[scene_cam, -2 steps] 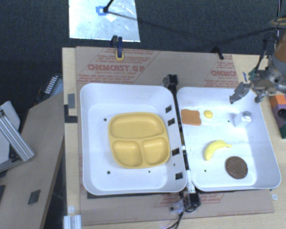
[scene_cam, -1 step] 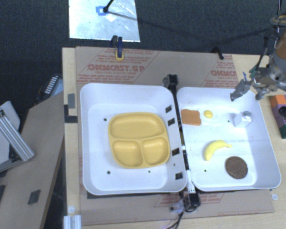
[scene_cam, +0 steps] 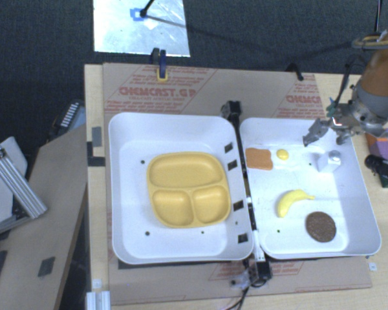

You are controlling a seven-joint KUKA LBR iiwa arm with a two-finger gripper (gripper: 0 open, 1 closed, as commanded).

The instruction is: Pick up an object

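Two shallow white plastic bins with rounded corners sit side by side on a brown cardboard sheet [scene_cam: 200,82] printed with red lettering.

Left bin [scene_cam: 126,173]: holds a yellow plate [scene_cam: 184,189], smooth, rounded-rectangular, divided into three compartments, one long above two smaller ones.

Right bin [scene_cam: 362,225] contents:
- Toast [scene_cam: 259,159]: flat orange-brown rectangle, upper left of the bin.
- Small yellow piece [scene_cam: 282,154]: round, just right of the toast.
- Banana [scene_cam: 292,201]: yellow, curved, smooth, at the bin's centre.
- Cookie [scene_cam: 321,227]: dark brown disc with a rough surface, below right of the banana.
- Small white and grey object [scene_cam: 330,160]: upper right of the bin; shape unclear.

The arm enters at the upper right of the frame. The gripper [scene_cam: 326,129] hangs over the upper right part of the right bin, above the white and grey object. One dark finger [scene_cam: 312,133] points down-left. Finger spread cannot be determined, and nothing shows between the fingers.

A reflective silver sheet [scene_cam: 141,17] lies at the upper left of the frame.
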